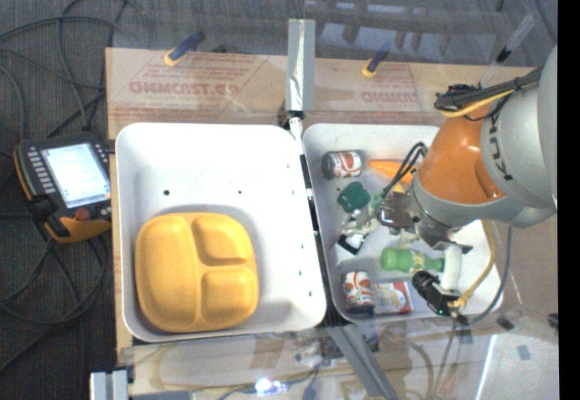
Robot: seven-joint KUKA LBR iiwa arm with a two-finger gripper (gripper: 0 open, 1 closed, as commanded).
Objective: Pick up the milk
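Note:
In the right bin (317, 208), a small white and dark carton-like item (354, 233), possibly the milk, lies near the left wall. My gripper (381, 215) hangs low over the middle of this bin, just right of and slightly above that item. The arm's orange band (458, 167) and grey wrist cover the bin's right half. From this angle I cannot tell whether anything sits between the gripper's tips.
The right bin also holds a red-and-white can (343, 164), an orange carrot (390, 169), a dark green item (353, 199), a green bottle (410, 259), a second can (358, 290) and a red-white packet (392, 297). A yellow divided tray (197, 270) lies in the left bin (208, 153).

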